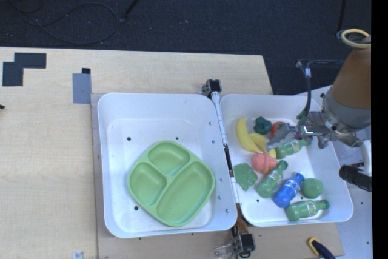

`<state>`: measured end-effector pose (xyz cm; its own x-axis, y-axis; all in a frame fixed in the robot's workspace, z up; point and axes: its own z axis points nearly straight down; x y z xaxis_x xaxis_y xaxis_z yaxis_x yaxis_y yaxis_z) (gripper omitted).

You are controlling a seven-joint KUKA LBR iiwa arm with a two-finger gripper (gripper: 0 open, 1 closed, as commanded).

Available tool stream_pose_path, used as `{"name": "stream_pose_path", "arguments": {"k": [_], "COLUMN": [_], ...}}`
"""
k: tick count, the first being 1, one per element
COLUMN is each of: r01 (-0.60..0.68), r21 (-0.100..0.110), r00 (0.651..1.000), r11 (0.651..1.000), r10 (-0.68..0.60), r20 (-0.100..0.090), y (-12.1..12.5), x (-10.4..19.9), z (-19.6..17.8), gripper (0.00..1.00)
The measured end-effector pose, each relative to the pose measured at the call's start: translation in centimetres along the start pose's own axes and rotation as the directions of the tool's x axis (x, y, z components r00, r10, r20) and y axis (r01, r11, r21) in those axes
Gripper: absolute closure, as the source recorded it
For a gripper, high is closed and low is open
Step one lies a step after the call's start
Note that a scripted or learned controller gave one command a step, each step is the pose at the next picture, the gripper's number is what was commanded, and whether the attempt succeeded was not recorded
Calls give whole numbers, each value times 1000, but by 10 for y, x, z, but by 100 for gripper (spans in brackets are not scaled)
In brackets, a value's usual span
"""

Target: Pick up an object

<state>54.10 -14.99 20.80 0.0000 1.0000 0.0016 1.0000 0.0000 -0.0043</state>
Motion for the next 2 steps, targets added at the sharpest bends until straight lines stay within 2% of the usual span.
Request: {"name": "stream_pose_path", "arguments": {"k": [1, 2], "r01": [-1, -6], "r21": [-1, 1], "r00": [1000, 1000], "r11": [1000, 1000], "r10": [1, 6], "r20": [0, -1], "y": [0, -1], "x": [4, 2], "z": [113, 103], "gripper": [0, 100]}}
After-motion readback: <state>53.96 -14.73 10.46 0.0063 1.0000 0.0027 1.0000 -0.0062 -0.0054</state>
